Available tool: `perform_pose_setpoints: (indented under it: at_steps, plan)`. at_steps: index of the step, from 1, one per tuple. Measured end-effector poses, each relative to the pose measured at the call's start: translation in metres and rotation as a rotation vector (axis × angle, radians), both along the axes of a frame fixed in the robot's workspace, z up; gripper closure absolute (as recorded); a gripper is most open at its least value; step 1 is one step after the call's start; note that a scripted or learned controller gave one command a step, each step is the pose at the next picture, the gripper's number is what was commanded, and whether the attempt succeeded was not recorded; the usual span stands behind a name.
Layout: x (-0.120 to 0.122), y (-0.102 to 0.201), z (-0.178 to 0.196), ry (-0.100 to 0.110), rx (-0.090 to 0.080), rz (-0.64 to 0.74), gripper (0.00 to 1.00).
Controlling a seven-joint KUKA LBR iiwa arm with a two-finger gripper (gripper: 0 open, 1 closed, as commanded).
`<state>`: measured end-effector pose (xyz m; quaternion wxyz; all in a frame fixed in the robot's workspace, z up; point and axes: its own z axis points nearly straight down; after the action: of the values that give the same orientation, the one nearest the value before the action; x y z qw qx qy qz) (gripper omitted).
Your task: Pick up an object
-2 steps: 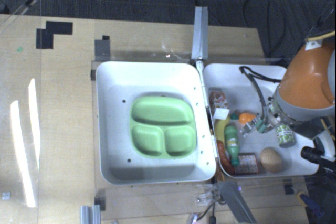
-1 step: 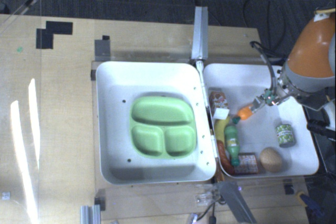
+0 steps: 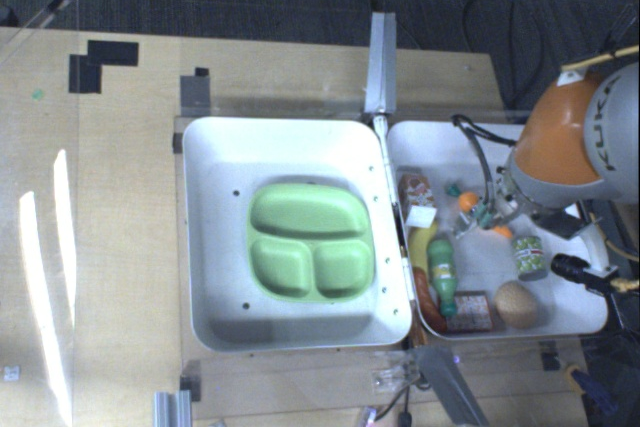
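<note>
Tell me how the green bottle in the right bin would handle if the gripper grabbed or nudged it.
The green bottle looks rounded and lies on its side, so a nudge would probably roll it. Its smooth surface may be slippery in a pinch. It sits tight against the yellow item and other clutter near the right bin's left wall, so neighbours would likely shift too.

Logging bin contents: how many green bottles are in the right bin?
1: the green bottle lies near the right bin's left wall, beside a yellow item. The arm may hide others.
</note>
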<state>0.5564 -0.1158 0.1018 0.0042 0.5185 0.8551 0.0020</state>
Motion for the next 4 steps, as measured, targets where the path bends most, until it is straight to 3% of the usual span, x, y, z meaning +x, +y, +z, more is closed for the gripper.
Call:
perform_pose_setpoints:
  at_steps: [1,2,3,4]
  plan:
    - [0.003,0.001,0.012,-0.008,-0.001,0.003,1.0]
    - [0.011,-0.01,0.017,0.001,-0.001,0.118,1.0]
    - [0.048,0.048,0.108,0.0,0.0,0.133,1.0]
    - [0.048,0.047,0.108,0.001,-0.001,0.133,0.0]
